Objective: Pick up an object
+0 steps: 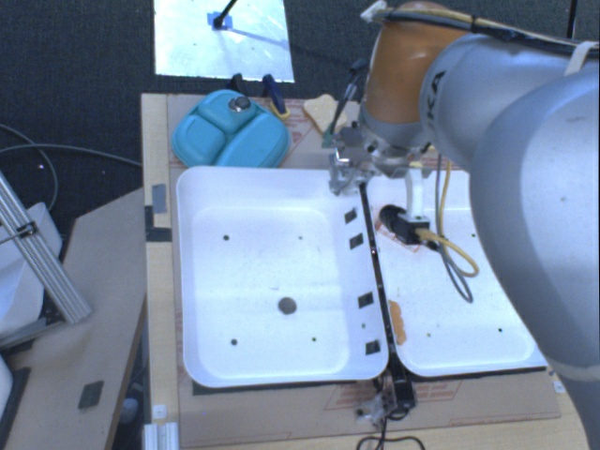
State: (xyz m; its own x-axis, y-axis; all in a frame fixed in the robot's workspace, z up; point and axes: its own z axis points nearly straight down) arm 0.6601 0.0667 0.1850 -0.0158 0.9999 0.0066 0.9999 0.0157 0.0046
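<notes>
Candidate: small dark disc [287, 305], alone on the floor of the left bin [211, 251], lower centre of frame. Second candidate: orange scrap [397, 322] in the right bin [478, 336], tight against its left wall.

Claw [340, 178] is over the line where the two bins meet, upper centre, well apart from both. Cannot tell how far open it is; nothing seen in it.

Risks:
- Disc is flat and low, so a pinch may slip off it.
- Scrap hugs the wall, so a descent there may strike the rim.

Blue container [230, 131] lies outside the bins on the table [159, 289], upper left.
</notes>
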